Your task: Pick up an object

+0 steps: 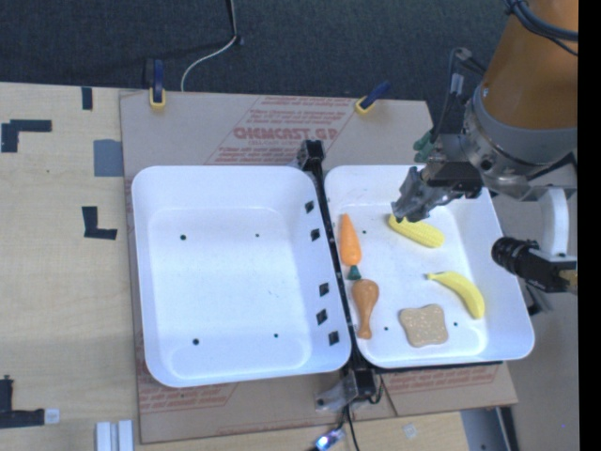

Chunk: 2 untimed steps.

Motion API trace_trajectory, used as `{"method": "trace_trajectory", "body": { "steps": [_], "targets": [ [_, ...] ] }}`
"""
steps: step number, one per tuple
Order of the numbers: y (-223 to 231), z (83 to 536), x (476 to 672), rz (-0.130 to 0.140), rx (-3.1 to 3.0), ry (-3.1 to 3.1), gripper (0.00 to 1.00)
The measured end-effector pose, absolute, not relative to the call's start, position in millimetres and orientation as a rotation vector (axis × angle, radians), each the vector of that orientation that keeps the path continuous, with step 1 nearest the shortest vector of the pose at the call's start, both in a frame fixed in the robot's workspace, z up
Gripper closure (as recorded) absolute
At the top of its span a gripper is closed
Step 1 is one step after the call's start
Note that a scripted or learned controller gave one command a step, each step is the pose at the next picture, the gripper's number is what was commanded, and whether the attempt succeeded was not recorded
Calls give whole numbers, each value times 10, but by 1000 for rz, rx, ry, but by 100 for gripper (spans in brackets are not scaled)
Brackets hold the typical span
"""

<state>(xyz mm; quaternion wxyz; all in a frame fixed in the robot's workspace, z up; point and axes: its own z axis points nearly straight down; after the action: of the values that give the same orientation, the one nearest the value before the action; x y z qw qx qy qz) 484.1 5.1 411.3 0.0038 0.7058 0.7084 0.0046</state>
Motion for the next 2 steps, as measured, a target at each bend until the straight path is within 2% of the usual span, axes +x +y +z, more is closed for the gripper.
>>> {"method": "trace_trajectory", "body": {
  "steps": [1,2],
  "targets": [
    [53,5432,4842,19,2211,2216,100],
    [267,5346,4838,-1,2220,2224,100]
  ]
}}
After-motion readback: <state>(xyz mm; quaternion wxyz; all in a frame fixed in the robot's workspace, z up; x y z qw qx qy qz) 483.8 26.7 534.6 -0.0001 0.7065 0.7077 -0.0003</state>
